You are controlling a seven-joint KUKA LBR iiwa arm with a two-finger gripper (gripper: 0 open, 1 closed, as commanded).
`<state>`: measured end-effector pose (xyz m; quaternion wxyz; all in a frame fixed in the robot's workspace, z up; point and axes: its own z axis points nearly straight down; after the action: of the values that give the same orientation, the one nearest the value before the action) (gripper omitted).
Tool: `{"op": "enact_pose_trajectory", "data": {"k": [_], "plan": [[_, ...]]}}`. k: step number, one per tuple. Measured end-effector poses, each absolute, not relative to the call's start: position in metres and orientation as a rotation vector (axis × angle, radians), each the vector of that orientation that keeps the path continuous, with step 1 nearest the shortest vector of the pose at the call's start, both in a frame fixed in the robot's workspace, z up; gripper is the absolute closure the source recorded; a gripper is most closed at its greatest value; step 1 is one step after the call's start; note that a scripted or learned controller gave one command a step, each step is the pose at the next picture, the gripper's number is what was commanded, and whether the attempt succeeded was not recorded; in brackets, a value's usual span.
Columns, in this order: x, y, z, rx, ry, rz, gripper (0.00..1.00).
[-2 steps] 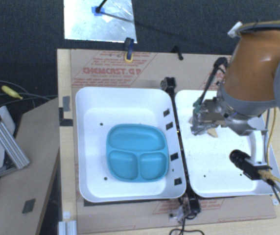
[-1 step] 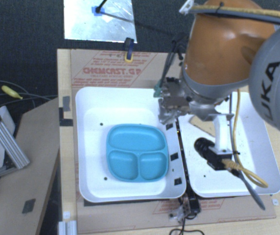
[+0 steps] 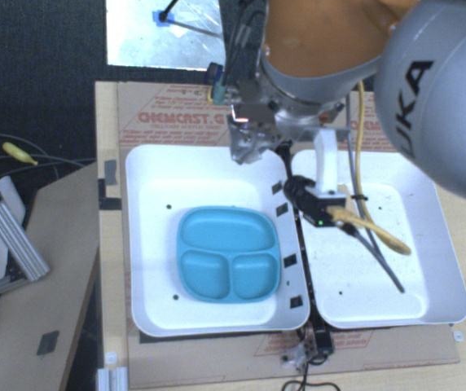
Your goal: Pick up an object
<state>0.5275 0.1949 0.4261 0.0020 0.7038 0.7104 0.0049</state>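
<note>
A light blue divided plate [image 3: 227, 253] lies flat in the left bin [image 3: 147, 218], toward its front. In the right bin [image 3: 428, 283] a tan spoon-like utensil [image 3: 382, 235] lies slantwise, crossed with a thin dark grey stick [image 3: 385, 269]. My gripper [image 3: 249, 147] hangs over the back of the left bin, close to the divider between the bins. It is above and behind the plate, well apart from it. Nothing shows in its grasp.
The two white bins meet at a dark seam [image 3: 294, 251] down the middle. They rest on a cardboard sheet [image 3: 168, 116]. An aluminium frame [image 3: 1, 235] stands off the bench at the left. The arm's big grey body covers the upper right.
</note>
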Motion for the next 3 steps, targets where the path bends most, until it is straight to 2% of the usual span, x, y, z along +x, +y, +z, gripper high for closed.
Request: {"op": "enact_pose_trajectory", "data": {"k": [1, 2, 3], "plan": [[0.539, 0.237, 0.45, 2.211, 2.229, 0.01, 1.0], [0.612, 0.233, 0.541, 2.217, 2.215, 0.02, 1.0], [0.603, 0.228, 0.459, 2.224, 2.223, -0.008, 1.0]]}}
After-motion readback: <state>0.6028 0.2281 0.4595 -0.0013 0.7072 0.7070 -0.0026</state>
